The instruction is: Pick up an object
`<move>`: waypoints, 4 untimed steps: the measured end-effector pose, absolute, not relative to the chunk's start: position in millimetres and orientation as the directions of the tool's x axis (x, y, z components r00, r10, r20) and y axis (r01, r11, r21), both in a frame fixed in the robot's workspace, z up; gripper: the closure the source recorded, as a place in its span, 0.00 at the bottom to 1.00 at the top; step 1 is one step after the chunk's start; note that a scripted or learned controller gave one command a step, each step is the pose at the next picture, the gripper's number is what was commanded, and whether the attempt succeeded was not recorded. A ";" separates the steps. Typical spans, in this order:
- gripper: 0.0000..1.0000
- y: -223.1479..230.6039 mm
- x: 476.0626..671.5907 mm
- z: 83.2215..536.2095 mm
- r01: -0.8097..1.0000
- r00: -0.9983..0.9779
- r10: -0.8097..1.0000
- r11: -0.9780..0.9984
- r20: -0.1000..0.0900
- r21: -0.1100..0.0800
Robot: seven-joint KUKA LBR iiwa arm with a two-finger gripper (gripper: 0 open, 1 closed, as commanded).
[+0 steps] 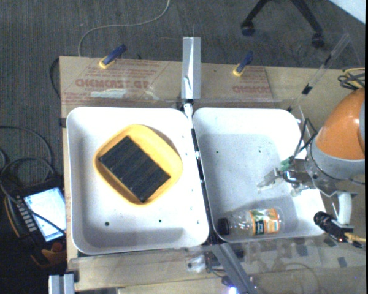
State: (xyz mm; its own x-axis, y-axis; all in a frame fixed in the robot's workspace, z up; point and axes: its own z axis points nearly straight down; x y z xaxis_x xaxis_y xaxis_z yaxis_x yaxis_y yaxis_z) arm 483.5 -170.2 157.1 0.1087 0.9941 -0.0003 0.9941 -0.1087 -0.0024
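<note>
Camera view showed the pincer [276,177], grip state unclear, above the clear bottle [253,222] lying below-left; it should descend across the bottle's narrow width.

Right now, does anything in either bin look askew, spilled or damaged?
Nothing spilled or broken. The plastic bottle lies on its side against the right bin's near wall. In the left bin, the yellow dish holding a black ridged block sits rotated to the walls.

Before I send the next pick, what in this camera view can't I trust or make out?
- Gripper: small and blurred against the right bin; finger state unreadable.
- Bottle: label text too small to read.
- Arm: cut off by the right edge.
- Yellow dish: its inside is covered by a dark ribbed pad.
</note>
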 end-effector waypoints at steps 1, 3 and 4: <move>0.00 -148.2 522.5 191.5 0.997 0.081 0.997 -0.081 -0.001 -0.001; 0.00 -195.7 484.3 268.6 0.997 -0.075 0.997 0.075 -0.002 0.000; 0.00 -163.1 483.6 143.6 0.978 -0.210 0.978 0.210 0.003 -0.002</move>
State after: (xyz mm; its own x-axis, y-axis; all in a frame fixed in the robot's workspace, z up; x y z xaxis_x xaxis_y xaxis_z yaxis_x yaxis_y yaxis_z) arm 483.6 -163.1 143.6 -0.2098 0.9777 0.0027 0.9777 0.2098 -0.0023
